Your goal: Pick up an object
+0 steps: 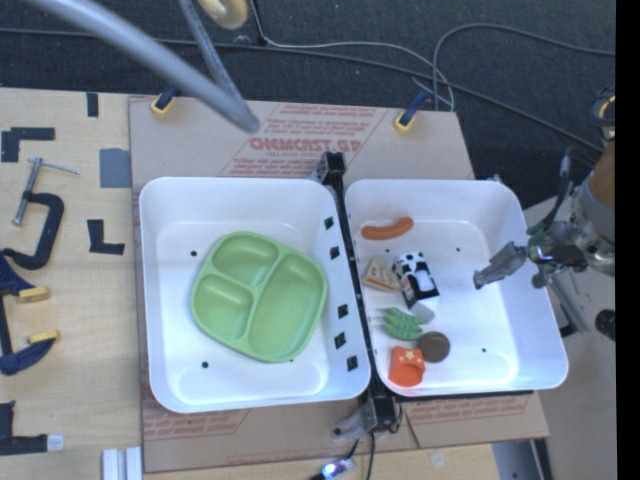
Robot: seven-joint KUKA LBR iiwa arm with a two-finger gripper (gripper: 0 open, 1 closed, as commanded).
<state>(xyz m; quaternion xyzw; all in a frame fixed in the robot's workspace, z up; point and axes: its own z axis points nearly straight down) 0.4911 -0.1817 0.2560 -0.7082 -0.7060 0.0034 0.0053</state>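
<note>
From the overhead camera we see 2 white bins side by side. The left bin (165, 218) holds 1 green divided tray (260, 295), lying flat near its middle. The right bin (500, 348) holds a cluster along its left side: a sausage (386, 230) at the top, a tan wedge (380, 275) below it, a black-and-white toy (416, 276) just beside the wedge, a green leafy piece (403, 321), a brown round piece (433, 346) and an orange piece (406, 366). The gripper (497, 265) hovers over the right bin's right side, well apart from the cluster; it looks empty, though we cannot tell how its fingers are set.
</note>
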